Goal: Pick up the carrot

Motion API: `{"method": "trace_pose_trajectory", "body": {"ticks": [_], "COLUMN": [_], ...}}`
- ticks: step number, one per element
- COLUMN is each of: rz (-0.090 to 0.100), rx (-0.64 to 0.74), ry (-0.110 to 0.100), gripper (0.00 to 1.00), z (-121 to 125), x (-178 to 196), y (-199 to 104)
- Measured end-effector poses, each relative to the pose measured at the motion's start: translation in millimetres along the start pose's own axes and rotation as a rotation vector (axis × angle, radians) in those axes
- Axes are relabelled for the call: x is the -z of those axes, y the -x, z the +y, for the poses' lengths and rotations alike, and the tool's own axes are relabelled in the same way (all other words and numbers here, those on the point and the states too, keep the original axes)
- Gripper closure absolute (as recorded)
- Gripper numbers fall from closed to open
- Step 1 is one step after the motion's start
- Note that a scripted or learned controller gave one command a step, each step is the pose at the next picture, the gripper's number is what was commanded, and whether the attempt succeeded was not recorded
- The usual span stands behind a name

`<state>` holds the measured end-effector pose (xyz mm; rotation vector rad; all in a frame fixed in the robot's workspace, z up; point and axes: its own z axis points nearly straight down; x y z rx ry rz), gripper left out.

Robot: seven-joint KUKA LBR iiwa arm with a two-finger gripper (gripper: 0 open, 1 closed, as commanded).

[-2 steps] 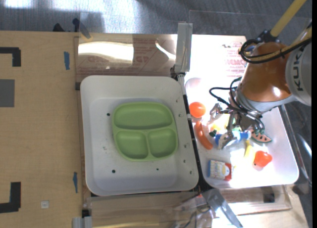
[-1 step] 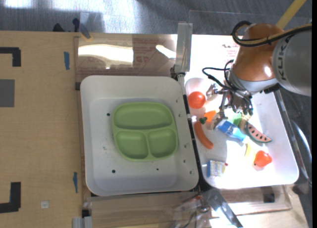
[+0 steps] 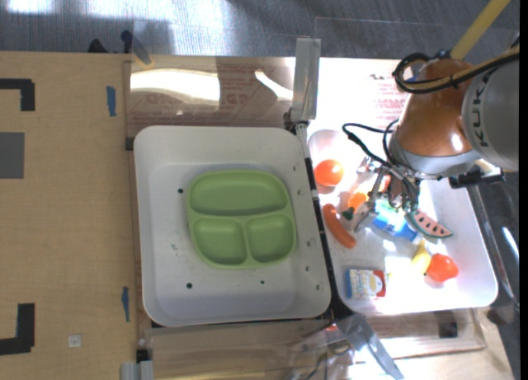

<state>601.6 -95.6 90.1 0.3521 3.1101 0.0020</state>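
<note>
The carrot [image 3: 355, 203] is a small orange piece with a green end. It lies in the right bin [image 3: 474, 230], left of centre. My gripper [image 3: 388, 199] hangs low over the bin just to the right of the carrot, above a blue object [image 3: 388, 224]. It stands open, with nothing held between its fingers. The arm's orange band [image 3: 433, 119] sits above it.
Around the carrot lie an orange ball [image 3: 328, 172], a red sausage [image 3: 339, 227], a watermelon slice [image 3: 433, 227], a yellow and red piece [image 3: 437, 266] and a white packet [image 3: 365, 282]. The left bin [image 3: 157, 205] holds a green divided plate [image 3: 242, 216].
</note>
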Motion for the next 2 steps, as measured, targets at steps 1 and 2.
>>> {"method": "trace_pose_trajectory", "body": {"ticks": [1,2], "rz": [-0.001,-0.017], "rx": [-0.268,-0.265], "ry": [-0.001,0.002], "gripper": [0.0,1.0], "z": [8,10], "x": [-1,14], "y": [28,32]}}
